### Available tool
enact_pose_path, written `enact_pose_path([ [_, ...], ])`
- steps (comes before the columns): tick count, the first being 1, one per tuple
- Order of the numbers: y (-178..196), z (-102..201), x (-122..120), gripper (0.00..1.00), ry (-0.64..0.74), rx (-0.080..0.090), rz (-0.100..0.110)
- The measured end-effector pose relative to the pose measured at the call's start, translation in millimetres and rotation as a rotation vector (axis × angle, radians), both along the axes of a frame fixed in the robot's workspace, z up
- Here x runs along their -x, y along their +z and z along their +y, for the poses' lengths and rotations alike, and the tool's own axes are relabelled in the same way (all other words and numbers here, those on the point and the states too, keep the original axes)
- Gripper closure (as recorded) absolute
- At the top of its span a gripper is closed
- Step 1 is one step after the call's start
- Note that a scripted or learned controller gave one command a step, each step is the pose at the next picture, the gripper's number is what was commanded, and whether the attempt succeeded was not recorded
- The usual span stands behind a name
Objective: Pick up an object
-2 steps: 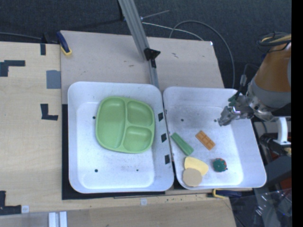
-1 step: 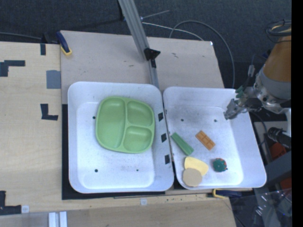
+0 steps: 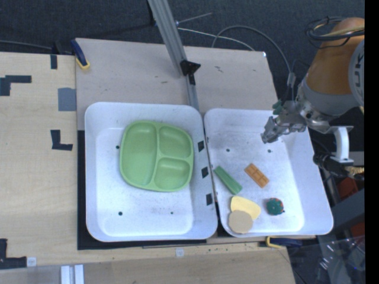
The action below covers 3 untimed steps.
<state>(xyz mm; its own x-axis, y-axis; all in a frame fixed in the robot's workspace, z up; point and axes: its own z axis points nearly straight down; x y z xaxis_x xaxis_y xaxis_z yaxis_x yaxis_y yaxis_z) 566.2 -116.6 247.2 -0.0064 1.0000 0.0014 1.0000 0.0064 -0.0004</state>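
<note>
Over on the right bin (image 3: 308, 176) I've got the claw (image 3: 269, 134) hanging above the upper part of the floor, up near the far wall. Its dark tip points down and to the left, but from this angle I cannot tell whether it is wide or narrow, and I see nothing caught in it. Behind it I can pick out the grey wrist and the orange band of the arm (image 3: 334, 64). A scrap of dark lettering sits at the arm's edge, too cropped for me to read.

Counting now: two white bins side by side on the desk (image 3: 130, 70). Four small things lie in the right bin, all in its lower half, well apart from the claw. One green stick (image 3: 227, 180) lies at a slant close to the divider. One orange waffle-patterned block (image 3: 256, 175) sits just to its right. One yellow piece (image 3: 247, 206) lies below, with a tan round disc (image 3: 240, 221) overlapping its lower-left edge, the two touching. One small dark green ball with a red spot (image 3: 274, 206) rests near the yellow piece, to its right.

Left bin (image 3: 98, 158): one light green plate (image 3: 157, 155) with three compartments, lying flat.

One metal pole (image 3: 169, 28) crosses the desk from the top, ending at a black bracket where the bins meet. One blue and yellow clamp (image 3: 80, 55) grips the desk's far left corner. No readable labels anywhere on the bins or the objects.
</note>
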Motion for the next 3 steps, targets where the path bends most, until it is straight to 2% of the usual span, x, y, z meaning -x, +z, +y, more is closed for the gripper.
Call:
enact_pose_path([
  [2, -25, 115, -18, 1.0, 0.001, 0.0, 0.002],
  [3, -17, 177, -29, 1.0, 0.002, -0.001, 0.0],
])
